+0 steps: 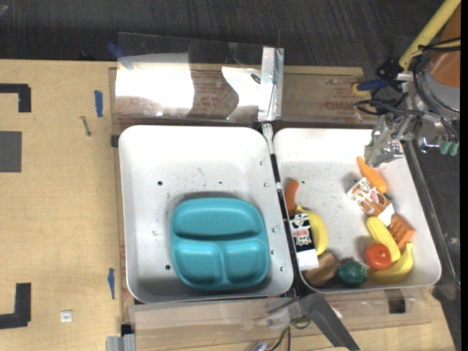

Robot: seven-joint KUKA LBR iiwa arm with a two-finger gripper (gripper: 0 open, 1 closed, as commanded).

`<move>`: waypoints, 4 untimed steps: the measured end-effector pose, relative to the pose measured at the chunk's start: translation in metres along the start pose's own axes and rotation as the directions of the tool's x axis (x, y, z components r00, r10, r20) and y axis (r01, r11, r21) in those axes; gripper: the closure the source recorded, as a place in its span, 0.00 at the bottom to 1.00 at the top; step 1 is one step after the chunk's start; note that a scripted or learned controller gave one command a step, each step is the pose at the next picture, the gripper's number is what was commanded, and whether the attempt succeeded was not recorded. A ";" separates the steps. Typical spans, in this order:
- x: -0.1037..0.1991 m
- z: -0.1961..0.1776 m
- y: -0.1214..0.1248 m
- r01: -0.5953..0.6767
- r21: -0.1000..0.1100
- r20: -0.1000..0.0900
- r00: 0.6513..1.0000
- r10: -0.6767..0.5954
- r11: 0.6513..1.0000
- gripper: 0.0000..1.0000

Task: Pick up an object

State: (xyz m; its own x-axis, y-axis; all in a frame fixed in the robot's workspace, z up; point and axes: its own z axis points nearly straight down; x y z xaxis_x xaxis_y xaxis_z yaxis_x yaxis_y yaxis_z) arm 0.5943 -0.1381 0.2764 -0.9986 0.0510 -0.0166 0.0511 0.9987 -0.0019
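Carrot [371, 172] is the closest thing to the tool [380, 153]. It's a small orange toy lying right below the tip, but I honestly can't say whether they touch. I also can't tell if the tool is spread or pressed together, since it's just a grey tangle from this angle, and I see nothing pinched in it.

The arm [439, 86] comes in at the upper right corner of the shot. Its orange band [447, 68] sits up high and the wrist tips down and leftward over the back right part of the right bin [322, 159].

Heading away from the tool, just past the carrot there's a red and white packet [368, 196]. Next come a corn cob [382, 232] and an orange ridged piece [401, 229] side by side. Further on, a red-orange ball [378, 255] rests against a yellow banana [401, 265] at that bin's front edge.

To the tool's lower left there's a green lump [352, 273] and a brown lump [322, 269]. Along the divider wall sit a second banana [317, 229], a black and white carton [300, 234] and a reddish stick [292, 192].

Well away from the tool, the left bin [135, 196] holds a teal divided tray [219, 241]. Beyond that is the tan counter [51, 196].
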 end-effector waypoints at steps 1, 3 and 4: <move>-0.001 -0.003 0.001 0.001 -0.002 -0.005 1.000 -0.001 1.000 1.00; -0.056 -0.064 0.037 -0.001 -0.002 -0.005 1.000 0.001 1.000 1.00; -0.071 -0.095 0.042 -0.095 -0.002 -0.007 0.995 0.095 0.995 1.00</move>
State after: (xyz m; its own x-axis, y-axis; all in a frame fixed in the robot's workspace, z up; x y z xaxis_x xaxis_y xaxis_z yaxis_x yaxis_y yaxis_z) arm 0.6654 -0.0997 0.3721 -0.9893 0.1458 -0.0094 0.1457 0.9893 0.0013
